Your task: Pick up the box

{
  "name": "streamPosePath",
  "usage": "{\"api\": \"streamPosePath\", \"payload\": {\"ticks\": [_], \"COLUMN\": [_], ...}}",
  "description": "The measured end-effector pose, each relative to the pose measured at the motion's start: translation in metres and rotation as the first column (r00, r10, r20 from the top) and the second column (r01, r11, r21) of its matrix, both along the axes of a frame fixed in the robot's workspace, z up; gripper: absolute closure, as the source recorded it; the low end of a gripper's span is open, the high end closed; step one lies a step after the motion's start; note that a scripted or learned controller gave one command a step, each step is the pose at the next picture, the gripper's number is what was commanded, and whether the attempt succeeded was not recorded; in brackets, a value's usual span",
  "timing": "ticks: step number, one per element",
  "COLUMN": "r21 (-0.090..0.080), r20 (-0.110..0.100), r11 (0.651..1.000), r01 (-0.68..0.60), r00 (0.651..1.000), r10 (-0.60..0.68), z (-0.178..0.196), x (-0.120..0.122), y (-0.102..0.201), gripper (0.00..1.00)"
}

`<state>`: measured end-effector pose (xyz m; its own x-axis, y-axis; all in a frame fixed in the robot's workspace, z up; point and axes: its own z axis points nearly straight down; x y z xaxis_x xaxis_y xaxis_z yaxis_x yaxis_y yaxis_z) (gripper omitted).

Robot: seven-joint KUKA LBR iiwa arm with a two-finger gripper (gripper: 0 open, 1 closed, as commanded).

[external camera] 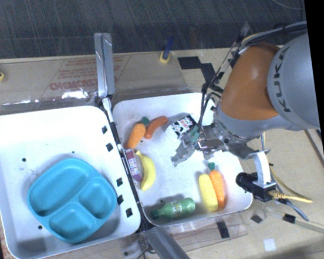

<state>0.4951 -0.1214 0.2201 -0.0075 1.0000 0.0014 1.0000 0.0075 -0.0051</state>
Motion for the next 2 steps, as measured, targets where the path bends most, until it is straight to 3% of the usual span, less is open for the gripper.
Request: {"api": "streamPosePath", "payload": {"ticks": [1,2], "r21": [0.000,-0.003], "r20": [0.001,0.005], "r11": [0.986,0.958], "r01": [-0.167,-0.286], "r00": [0.986,0.958], "r10": [0.167,0.286], "z": [-0.080,0.143], "x": [-0.019,0.039], "y": [0.023,-0.013], "gripper": [0.00,0.00]}}
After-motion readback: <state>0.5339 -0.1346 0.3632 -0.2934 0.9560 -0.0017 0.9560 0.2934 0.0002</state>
